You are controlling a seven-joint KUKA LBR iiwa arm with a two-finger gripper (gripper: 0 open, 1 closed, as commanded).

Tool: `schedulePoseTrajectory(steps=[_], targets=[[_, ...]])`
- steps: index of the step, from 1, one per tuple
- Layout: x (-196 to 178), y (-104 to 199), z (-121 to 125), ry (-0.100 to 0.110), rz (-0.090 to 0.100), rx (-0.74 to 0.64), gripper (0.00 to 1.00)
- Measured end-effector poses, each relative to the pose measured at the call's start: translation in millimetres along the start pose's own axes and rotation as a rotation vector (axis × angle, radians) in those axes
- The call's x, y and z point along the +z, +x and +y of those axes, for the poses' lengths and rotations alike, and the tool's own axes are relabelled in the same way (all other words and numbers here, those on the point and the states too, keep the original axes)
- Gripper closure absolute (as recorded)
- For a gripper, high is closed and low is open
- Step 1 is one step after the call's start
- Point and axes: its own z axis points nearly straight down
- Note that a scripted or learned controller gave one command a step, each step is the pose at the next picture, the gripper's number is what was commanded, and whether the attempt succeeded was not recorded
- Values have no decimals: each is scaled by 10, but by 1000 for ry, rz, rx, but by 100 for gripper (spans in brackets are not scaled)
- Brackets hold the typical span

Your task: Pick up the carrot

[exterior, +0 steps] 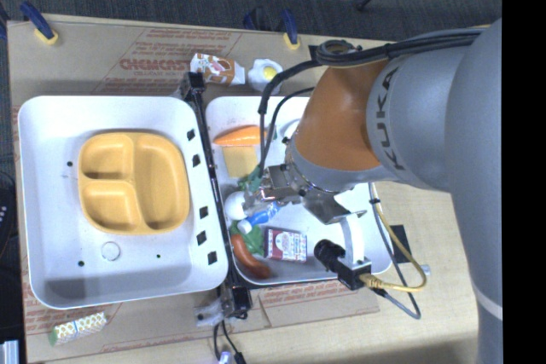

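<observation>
Filling the right of the frame, nearest the lens, is my grey arm [444, 115] with its orange band [345, 119], reaching in over the right bin [223, 108]. Below the band, my end effector [271, 187] sits low in the middle of that bin, among the clutter; whether it is open or closed I cannot tell from here, and nothing shows plainly gripped in it. Around it lie a small red-and-white carton [286, 245], a reddish sausage-like piece [250, 256] at the bin's lower left corner, a white egg-shaped thing [233, 205] and some green and blue bits I cannot name. Further up the bin, just above a pale yellow block [239, 158], lies the carrot [237, 135]: an orange wedge, lying roughly crosswise, its right end hidden by a black cable and by my wrist. I judge it a light, stiff toy piece with a smooth, perhaps slippery skin, so I would close across its thick middle, not its taper. It sits apart from my end effector, toward the upper part of the bin. To the left, the other bin [43, 183] holds a yellow divided tray [134, 182]. Beyond, on the counter [102, 47], a small carton [213, 68] and a yellow-white toy [264, 72] rest near the top edge.
</observation>
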Motion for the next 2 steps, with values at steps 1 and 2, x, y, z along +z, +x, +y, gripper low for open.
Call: schedulePoseTrajectory(steps=[1,2], targets=[[-537,-440,-43,-3,-1,-149,100],[-527,-285,-25,-2,0,-225,100]])
